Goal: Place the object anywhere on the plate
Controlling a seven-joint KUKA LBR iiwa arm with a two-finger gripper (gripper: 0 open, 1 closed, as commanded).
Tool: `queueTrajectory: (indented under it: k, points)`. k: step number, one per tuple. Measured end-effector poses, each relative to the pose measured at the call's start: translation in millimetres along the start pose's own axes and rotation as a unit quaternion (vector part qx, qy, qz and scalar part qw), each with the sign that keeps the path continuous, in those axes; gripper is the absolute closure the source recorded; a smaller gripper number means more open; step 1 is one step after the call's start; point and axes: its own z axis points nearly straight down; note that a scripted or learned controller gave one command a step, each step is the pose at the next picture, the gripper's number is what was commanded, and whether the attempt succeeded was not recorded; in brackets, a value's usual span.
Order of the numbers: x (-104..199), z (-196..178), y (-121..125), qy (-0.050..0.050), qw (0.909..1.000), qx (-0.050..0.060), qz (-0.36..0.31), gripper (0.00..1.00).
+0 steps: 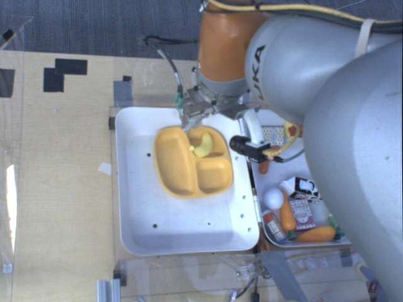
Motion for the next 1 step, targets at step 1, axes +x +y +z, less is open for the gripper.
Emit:
queueTrajectory:
  k: [1]
  points:
    - [6.4, -149.4, 36.3, 0.0, 1.0, 0.0, 0.004, 1.0]
